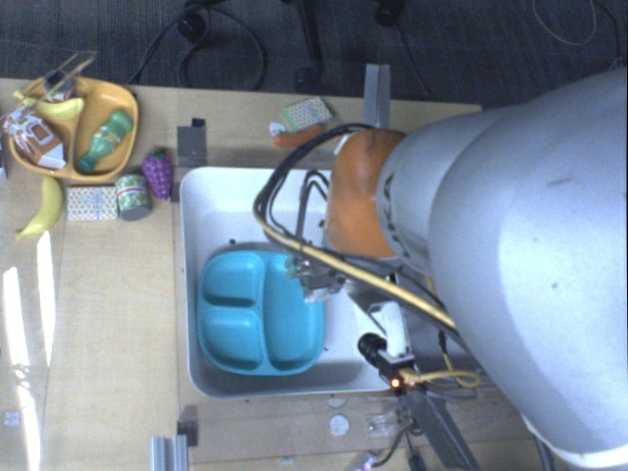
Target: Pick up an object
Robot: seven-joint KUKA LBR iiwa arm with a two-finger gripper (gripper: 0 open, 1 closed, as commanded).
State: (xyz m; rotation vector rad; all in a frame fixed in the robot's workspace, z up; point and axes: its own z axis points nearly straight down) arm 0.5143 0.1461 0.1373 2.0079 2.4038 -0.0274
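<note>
Pincer [312, 281] hangs at the blue tray's [257, 310] right rim in the white bin [191, 263]; we cannot tell if it is clenched. Tray lies flat, nothing lifted, so pickup remains undone.

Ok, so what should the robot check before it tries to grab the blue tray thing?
1. Target in the bin: ok. The blue plastic divided tray lies flat in the shallow white bin.
2. Gripper near target: ok, at the tray's right edge.
3. Tray between its fingers: cannot tell, too blurred.
4. Black cables free of the tray: ok.
5. Tray compartments free of clutter: ok.
</note>
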